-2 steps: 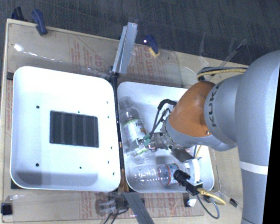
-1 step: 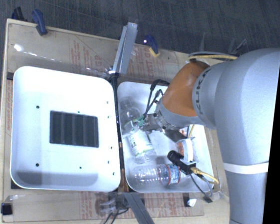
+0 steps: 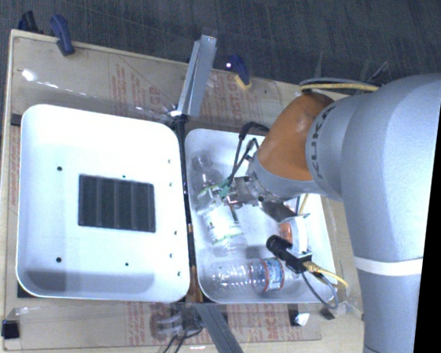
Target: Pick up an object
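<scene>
Landmark: the divider (image 3: 183, 207) between the two bins is taken as reference.
Left of it: the left bin (image 3: 37, 190) is seen, a grille (image 3: 117, 203) set in its floor.
Right of it: the right bin (image 3: 208, 143) is found, touching the divider.
In the right bin: a bottle (image 3: 250, 275) is laid along the near wall; a second bottle (image 3: 221, 226) lies behind it, nearer the divider.
Over the right bin: the arm (image 3: 342, 146) is reached in from the right, and the gripper (image 3: 234, 193) is placed just above the second bottle.

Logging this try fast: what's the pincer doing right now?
Pincer: low in the right bin, over the clear bottles; open or shut cannot be told, and no hold is visible.
</scene>
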Robot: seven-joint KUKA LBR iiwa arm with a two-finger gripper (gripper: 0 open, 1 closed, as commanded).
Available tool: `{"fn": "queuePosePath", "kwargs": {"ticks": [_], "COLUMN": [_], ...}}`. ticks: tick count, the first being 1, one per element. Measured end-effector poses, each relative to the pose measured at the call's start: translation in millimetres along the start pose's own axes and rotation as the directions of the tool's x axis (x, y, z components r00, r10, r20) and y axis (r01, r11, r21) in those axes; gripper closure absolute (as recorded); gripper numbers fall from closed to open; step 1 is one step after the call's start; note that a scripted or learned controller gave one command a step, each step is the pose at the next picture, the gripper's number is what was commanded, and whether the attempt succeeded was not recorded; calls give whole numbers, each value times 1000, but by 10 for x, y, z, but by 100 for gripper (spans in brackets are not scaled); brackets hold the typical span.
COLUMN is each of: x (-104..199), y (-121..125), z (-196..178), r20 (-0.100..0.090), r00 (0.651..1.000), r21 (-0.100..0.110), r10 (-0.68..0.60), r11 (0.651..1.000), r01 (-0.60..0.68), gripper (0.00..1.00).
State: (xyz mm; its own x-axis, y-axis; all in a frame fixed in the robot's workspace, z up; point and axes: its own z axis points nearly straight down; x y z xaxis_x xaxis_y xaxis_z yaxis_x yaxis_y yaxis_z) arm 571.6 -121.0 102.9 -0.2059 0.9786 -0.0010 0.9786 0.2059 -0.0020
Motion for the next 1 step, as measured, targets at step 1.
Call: {"fn": "queuePosePath", "kwargs": {"ticks": [1], "x": [559], "y": [796], "z": [-909], "r20": [-1], "r00": [997], "r21": [-1], "r10": [-74], "r11": [997], "r01": [74], "gripper": [100]}}
